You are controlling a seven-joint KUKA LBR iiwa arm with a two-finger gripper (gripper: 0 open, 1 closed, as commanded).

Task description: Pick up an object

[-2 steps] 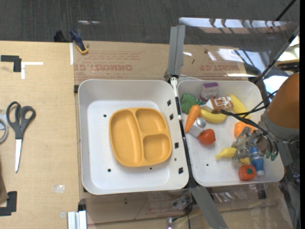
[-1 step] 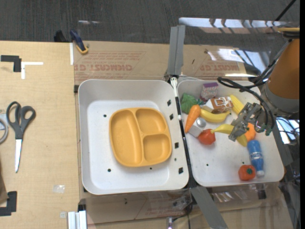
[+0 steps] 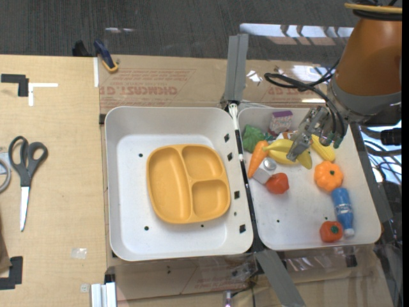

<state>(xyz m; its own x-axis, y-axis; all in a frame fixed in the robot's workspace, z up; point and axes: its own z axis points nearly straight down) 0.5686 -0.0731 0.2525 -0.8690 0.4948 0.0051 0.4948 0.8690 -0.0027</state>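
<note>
We're hovering the gripper point(image 3: 298, 151) over the banana point(image 3: 289, 153) near the right bin's point(image 3: 307, 230) back edge; can't tell its state, nothing's lifted yet.

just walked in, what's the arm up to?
The gripper is down in the right bin, right over the yellow bananas in the toy-food pile near the bin's far end. From this angle I can't tell if it has anything. Close by are a carrot, a red tomato, an orange pumpkin and a blue bottle. The left bin holds a yellow divided plate.
</note>
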